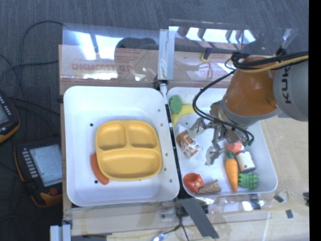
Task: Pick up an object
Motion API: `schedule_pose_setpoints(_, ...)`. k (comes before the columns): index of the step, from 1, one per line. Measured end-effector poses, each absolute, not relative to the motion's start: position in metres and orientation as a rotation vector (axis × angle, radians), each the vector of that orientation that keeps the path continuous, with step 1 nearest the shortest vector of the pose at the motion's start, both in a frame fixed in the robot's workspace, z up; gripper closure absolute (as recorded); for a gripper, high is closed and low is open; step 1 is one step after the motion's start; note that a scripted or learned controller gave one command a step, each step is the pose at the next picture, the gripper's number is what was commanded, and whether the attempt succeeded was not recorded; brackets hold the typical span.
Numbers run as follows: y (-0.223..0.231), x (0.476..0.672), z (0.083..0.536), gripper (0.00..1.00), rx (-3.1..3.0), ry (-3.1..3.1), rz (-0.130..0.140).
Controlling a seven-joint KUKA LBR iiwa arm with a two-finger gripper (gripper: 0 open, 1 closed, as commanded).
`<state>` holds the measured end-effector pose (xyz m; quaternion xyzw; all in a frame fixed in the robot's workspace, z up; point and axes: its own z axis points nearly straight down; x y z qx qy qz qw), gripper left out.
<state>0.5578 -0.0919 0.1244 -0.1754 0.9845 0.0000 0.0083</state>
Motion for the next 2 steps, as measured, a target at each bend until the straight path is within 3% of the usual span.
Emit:
schedule_pose_setpoints(1, -0.171, 0.515, 0.091, 0.0, -0.577, 3.079, -0.007)
schedule_pose_setpoints(2, -0.171, 0.516, 0.102, 1.0, -0.575, 3.077, -0.015)
